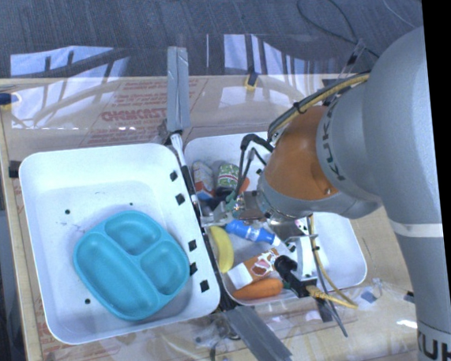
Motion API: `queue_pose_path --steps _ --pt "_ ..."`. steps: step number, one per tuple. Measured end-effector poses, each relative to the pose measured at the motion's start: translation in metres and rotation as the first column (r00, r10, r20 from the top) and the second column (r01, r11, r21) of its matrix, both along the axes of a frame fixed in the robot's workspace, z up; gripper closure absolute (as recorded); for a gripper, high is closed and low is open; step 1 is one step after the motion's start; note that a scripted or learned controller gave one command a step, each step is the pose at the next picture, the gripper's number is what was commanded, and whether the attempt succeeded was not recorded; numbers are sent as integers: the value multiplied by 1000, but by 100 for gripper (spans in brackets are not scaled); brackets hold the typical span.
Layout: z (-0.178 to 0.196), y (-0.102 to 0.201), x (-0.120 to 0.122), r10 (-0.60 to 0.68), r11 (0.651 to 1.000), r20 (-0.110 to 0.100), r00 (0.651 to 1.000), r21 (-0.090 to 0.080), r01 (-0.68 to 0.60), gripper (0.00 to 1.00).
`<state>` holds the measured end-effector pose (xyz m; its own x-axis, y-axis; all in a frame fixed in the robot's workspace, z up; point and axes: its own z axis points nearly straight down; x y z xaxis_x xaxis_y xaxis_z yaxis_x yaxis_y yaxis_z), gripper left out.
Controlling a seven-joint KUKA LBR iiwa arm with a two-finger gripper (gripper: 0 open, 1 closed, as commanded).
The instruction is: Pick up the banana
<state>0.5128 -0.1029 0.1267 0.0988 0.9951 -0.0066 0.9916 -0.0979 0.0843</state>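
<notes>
While the banana lay at the left edge of the right bin, just beside the wall shared with the left bin, it was crowded by a blue bottle to its right and a white packet and an orange carrot-like item below it. For a sound pick, it was judged that the descent should be made straight over the yellow fruit, with the grasp set across its narrow width so that neither the bin wall nor the bottle would be caught. The arm was seen reaching in from the right of the frame, its orange band and grey wrist bent down over the middle of the right bin and hiding much of the clutter there. How far the grasping part was spread, and whether anything was held, could not be told. A teal divided plate was resting in the left bin, well apart from the fruit.
</notes>
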Motion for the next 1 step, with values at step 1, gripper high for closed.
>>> queue_pose_path --steps 1 --pt "-1 1 -6 -37 999 13 999 2 37 0"
